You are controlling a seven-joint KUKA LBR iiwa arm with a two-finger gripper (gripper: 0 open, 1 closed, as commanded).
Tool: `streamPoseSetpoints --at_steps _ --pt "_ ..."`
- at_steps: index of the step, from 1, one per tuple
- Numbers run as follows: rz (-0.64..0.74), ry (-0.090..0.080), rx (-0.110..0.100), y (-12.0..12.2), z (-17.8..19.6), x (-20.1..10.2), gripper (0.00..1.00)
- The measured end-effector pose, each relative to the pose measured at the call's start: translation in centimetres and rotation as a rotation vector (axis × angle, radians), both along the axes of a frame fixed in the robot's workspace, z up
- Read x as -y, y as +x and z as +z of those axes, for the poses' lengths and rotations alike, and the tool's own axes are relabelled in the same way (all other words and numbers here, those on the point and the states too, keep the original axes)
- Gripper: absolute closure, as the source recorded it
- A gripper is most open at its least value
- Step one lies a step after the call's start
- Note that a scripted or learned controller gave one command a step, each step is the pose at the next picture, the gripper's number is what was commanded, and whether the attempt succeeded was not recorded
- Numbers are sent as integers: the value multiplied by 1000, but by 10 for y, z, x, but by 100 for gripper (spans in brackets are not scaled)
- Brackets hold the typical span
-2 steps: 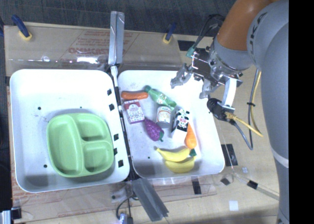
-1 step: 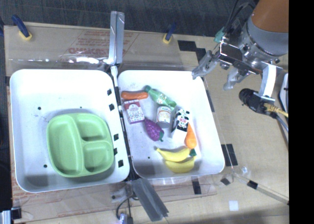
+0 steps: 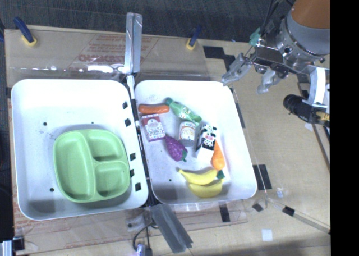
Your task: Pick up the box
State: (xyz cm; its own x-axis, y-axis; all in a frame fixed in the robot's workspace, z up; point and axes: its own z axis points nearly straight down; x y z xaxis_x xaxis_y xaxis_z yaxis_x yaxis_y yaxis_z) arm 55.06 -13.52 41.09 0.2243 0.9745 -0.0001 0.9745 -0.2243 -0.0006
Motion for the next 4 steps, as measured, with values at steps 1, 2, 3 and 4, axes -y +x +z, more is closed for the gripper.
streamPoseSetpoints --at_steps 1,2,3,4 --pt "-4 1 -7 -38 -163 -15 0" --pt "5 2 -9 -25 -309 -45 0" --pt "94 1 -1 -28 -219 -51 0" --pt "19 1 -2 -27 -219 -82 0"
